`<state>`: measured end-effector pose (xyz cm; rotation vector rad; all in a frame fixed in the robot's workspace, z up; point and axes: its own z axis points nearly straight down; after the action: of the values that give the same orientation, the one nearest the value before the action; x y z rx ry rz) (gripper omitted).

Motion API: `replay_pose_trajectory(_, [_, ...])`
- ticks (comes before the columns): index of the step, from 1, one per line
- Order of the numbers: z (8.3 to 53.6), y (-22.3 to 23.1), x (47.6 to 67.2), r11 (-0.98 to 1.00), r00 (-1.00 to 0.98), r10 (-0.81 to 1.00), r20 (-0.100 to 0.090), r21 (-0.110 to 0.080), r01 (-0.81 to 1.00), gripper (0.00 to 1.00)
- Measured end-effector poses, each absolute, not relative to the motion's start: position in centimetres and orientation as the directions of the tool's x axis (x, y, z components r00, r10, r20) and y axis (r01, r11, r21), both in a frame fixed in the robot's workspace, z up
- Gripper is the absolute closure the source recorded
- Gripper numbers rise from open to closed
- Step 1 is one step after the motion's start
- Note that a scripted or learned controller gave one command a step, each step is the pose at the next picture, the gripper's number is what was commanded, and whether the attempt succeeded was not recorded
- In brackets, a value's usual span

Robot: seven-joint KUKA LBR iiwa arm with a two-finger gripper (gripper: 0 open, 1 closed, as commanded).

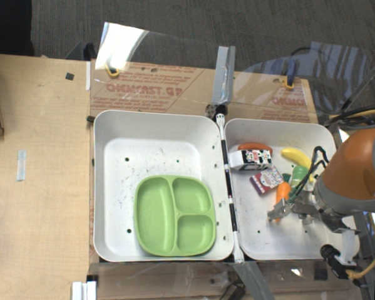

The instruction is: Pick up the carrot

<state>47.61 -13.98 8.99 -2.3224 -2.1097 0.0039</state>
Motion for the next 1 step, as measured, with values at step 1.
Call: replay_pose_trajectory(1, [9.06, -15.94, 55.88, -0.352, 0.352, 0.936, 0.002, -0.004, 0.936, 0.00])
